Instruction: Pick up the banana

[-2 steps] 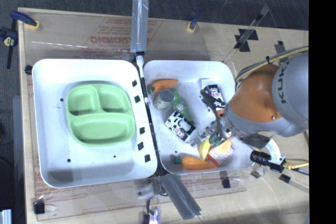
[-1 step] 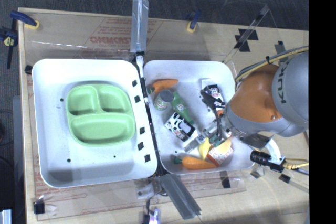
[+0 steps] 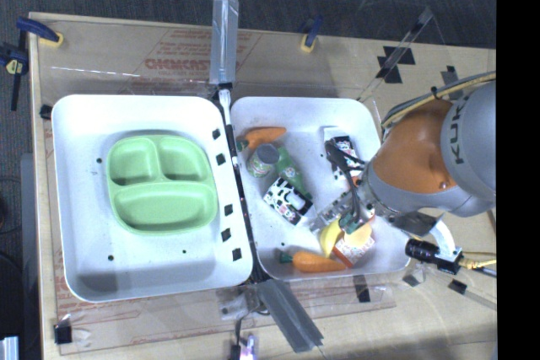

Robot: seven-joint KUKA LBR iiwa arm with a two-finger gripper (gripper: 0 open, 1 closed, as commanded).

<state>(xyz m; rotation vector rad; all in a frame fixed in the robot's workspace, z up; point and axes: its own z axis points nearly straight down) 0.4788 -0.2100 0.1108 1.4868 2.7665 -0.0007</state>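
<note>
The arm [image 3: 439, 164] is reaching over the right bin [image 3: 354, 110], its gripper [image 3: 350, 211] hanging low among the clutter (whether it is spread or closed, I cannot tell). The banana [image 3: 329, 239] is lying just below and slightly left of it, its long axis seeming to run steeply up-down, with a carrot [image 3: 314, 263] lying beyond it.

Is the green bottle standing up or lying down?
Lying down. The green bottle rests on its side in the right bin, its grey cap pointing at the camera's upper left, between a carrot and a black-and-white box.
</note>
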